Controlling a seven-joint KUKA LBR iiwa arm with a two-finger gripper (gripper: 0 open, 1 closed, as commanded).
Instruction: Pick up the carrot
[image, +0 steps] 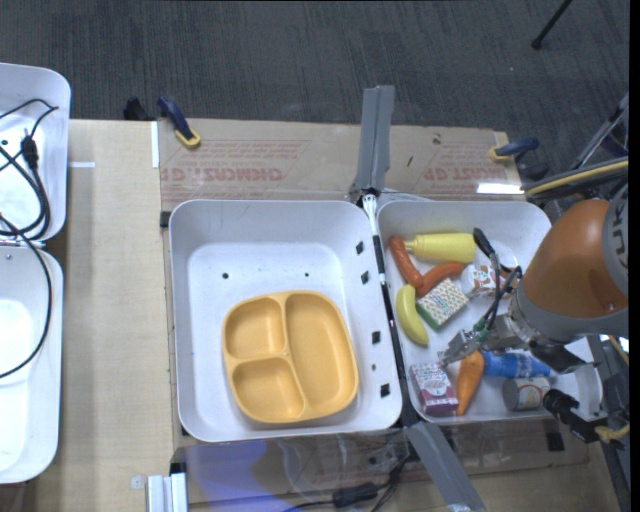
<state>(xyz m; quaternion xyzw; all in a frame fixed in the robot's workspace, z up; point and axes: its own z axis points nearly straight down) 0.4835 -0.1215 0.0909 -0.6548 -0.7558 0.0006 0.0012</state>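
Observation:
The carrot (468, 382) is orange and lies nearly upright in the picture, near the front of the right bin (455, 212). It sits between a pink carton (431, 388) and a blue object (515, 365). My gripper (462, 347) reaches in from the right and hovers just over the carrot's upper end. The arm's orange band (575, 265) and wrist hide the right part of that bin. I cannot see whether the gripper touches the carrot.
The right bin also holds a yellow mustard bottle (445, 245), two sausages (402, 258), a banana (410, 313), a green-and-white box (443, 302) and a grey cylinder (520, 396). A yellow three-part plate (290, 355) lies in the left bin (200, 300).

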